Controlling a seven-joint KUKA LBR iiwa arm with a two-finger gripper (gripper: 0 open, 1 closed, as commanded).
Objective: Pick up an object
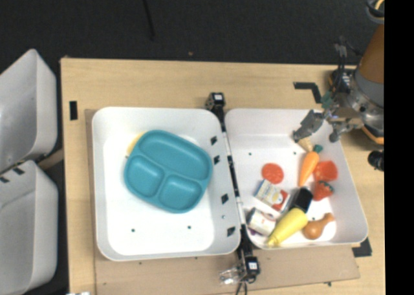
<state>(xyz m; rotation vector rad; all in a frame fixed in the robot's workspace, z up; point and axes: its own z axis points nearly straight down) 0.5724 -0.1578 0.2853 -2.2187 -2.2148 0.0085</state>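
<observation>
My gripper (319,133) hovers over the far right part of the right bin (259,132), open, with nothing between its fingers. Just below it lies an orange carrot (308,167), its top close to the gripper. Around the carrot are a red disc (272,172), a red tomato-like piece (326,171) and a small red fruit (321,188). Nearer the front of this bin lie a black item (302,198), a yellow piece (288,224), a brown pear-shaped piece (315,227), a small box (268,193) and a white can (261,221).
The left bin (110,222) holds a teal divided plate (168,171) with something yellow (133,145) peeking out from under its far left edge. A black divider with clips (226,171) runs between the bins. White housings (22,106) stand at the bench's left.
</observation>
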